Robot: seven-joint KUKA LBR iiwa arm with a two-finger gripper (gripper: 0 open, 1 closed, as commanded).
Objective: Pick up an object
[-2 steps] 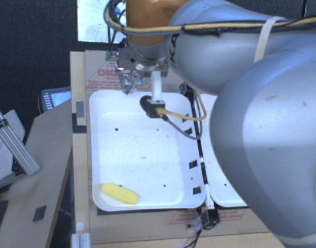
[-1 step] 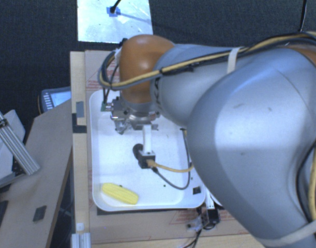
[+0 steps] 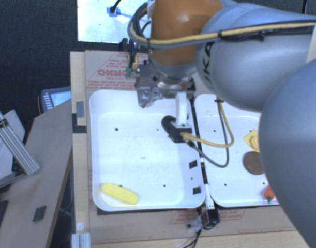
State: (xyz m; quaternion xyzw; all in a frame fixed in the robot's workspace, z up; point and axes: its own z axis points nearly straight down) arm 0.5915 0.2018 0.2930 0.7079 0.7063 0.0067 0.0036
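A yellow corn-shaped object (image 3: 119, 193) lies in the front left corner of the left bin (image 3: 103, 138). In the right bin (image 3: 235, 195) I see a brown disc (image 3: 253, 163), a yellow item (image 3: 252, 138) and a small orange piece (image 3: 269, 192), all partly hidden by the arm. My gripper (image 3: 165, 105) hangs low over the back right part of the left bin, under the orange band (image 3: 183, 19). Just below it a small black shape (image 3: 171, 129) sits near the divider; whether it is an object or part of the tool is unclear.
The grey arm covers the right side and much of the right bin. A yellow cable (image 3: 220, 138) loops from the wrist over the divider. Cardboard (image 3: 108, 74) lies under both bins. A metal rail (image 3: 13, 143) sits off the bench at the left.
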